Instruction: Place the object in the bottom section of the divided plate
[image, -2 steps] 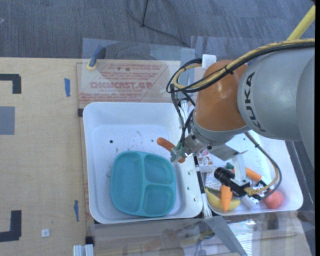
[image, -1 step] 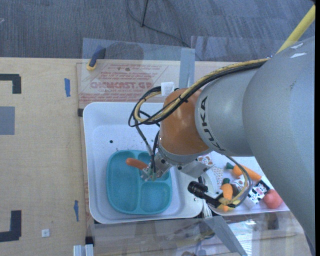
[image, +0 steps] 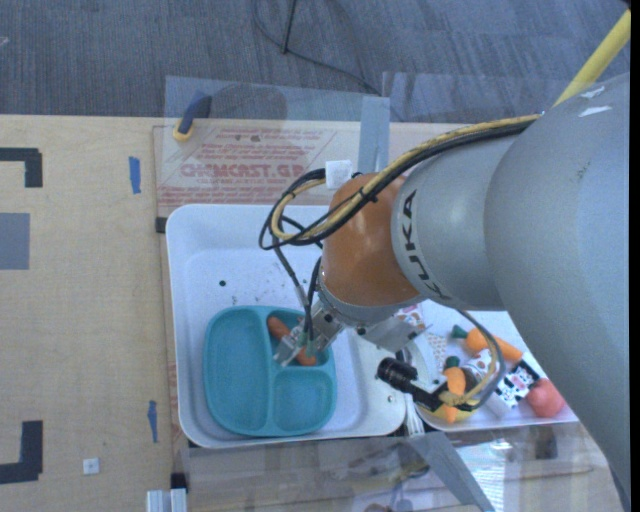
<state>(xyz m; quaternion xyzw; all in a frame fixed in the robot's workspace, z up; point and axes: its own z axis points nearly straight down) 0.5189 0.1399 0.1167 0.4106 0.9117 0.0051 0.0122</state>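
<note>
Now: 1 teal plate (image: 240, 380), left bin (image: 190, 300) | gripper (image: 298, 350) over plate, pinching 1 orange piece (image: 280, 326) | several toys (image: 480, 375), right bin (image: 500, 418).

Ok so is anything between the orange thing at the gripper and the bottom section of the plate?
Nothing visible. The gripper is low over the teal plate with the orange object at its tip, over the upper right section. The bottom section lies just below it across a low divider, and looks bare.

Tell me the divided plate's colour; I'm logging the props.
Teal, a blue-green: the divided plate shows plainly in the camera view, in the left bin.
</note>
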